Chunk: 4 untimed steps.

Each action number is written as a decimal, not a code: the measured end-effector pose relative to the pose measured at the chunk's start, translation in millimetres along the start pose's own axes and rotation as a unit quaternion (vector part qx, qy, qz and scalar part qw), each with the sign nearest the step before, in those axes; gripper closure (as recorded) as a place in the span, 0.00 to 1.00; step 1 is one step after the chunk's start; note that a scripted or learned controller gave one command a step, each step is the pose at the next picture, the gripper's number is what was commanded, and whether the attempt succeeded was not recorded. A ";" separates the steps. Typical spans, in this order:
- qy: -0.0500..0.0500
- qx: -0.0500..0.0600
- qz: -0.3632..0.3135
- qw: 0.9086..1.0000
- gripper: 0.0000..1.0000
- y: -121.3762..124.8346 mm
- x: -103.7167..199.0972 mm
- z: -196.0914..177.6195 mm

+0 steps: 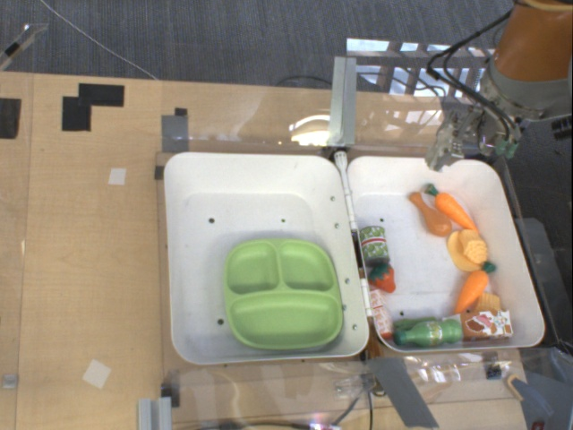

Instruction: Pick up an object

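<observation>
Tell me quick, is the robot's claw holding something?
Gripper: holding nothing, above the right bin's top edge. Open or closed cannot be told.

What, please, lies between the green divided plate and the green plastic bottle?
In the camera view, the bins' adjoining white walls separate the green divided plate from the green plastic bottle, with a small packet beside them.

Two shallow white plastic bins are set side by side on a pale wooden bench [81, 267]. In the left bin [192, 195], a green plastic plate [282, 294] with three compartments is laid flat, toward the near edge. The right bin [394, 195] is separated from it by a narrow rim. Black squares [89, 106] are marked on the bench at far left.
</observation>
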<state>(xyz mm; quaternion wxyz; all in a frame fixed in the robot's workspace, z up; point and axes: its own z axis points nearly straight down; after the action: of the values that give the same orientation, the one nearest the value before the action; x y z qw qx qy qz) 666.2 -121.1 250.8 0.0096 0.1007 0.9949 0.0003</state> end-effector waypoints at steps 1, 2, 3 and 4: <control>0.001 0.000 0.072 0.997 1.00 40.0 31.1 -74.6; -0.001 0.000 0.158 0.987 1.00 28.8 33.7 -199.4; 0.011 0.002 0.169 0.986 1.00 89.0 111.8 -47.9; 0.005 0.001 0.205 0.979 1.00 109.8 45.1 -51.8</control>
<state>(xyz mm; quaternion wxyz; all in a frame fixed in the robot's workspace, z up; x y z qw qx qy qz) 643.0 -4.5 302.0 0.0041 0.3022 0.9532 0.0016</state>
